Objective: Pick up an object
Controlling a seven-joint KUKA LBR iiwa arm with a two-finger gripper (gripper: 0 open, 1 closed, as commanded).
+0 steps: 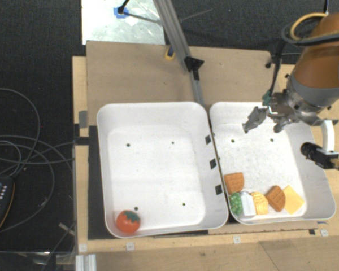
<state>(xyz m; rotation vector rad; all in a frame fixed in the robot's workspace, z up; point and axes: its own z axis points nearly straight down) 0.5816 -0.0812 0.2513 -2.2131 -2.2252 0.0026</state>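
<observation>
Toy food pieces (pixel 260 199) clustered at the near edge of the right bin (pixel 305 157), not yet reached — approach step.

The jaws (pixel 264 120) hang released and spread, grasping nothing, over the bare far part of the right bin, well apart from the cluster. The cluster is a waffle-like brown piece (pixel 234 182), a green and white piece (pixel 241 203), a yellow ridged piece (pixel 260 202), a second brown piece (pixel 275 198) and a yellow wedge (pixel 294 200), touching or just beside one another in a row along the bin's near wall. That row's long axis runs left to right along the tabletop's near edge; single pieces look stubby, with no clear pointing direction. I judge the next move must carry the jaws toward the near edge, centre on one piece, then descend. A red tomato (pixel 127 221) sits alone in the left bin's (pixel 152 117) near-left corner, an easier, uncrowded target.
</observation>
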